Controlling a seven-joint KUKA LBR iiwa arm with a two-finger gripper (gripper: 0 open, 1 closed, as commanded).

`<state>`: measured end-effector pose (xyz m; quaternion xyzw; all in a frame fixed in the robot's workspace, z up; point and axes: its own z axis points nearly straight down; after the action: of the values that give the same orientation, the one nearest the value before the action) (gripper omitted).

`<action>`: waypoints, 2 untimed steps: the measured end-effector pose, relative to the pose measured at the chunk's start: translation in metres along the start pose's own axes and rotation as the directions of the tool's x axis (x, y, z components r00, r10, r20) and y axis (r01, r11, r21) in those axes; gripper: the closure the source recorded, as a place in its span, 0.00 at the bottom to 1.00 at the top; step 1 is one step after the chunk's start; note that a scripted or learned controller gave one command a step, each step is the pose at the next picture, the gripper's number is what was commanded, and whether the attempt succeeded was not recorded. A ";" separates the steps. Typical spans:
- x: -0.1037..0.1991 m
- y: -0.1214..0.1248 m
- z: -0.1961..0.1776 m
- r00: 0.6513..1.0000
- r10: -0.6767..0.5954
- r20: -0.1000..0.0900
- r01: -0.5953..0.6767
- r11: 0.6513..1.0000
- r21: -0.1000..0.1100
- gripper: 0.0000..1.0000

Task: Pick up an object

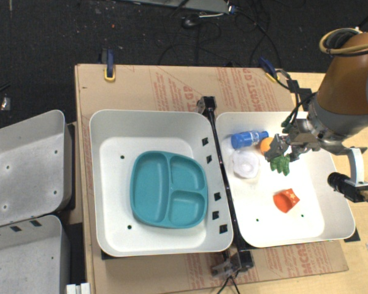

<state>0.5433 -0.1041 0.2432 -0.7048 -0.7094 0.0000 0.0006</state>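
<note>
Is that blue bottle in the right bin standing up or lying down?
Lying down: the blue bottle rests on its side in the right bin, its long side along the bin floor.

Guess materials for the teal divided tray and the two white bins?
Teal divided tray: looks like moulded plastic, matte to satin; uniform colour, rounded compartment ridges, soft highlights. Left bin and right bin: probably thin formed plastic, possibly painted sheet metal; smooth white, curved corners, slight sheen. Can't settle which from this view.
</note>
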 end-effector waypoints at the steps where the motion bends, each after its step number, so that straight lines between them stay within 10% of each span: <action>1: 0.050 0.017 0.009 1.000 -0.001 0.000 0.001 1.000 -0.001 1.00; 2: 0.100 0.019 0.019 1.000 -0.001 0.000 0.001 1.000 0.001 1.00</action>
<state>0.5611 -0.0039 0.2247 -0.7044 -0.7098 0.0002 0.0012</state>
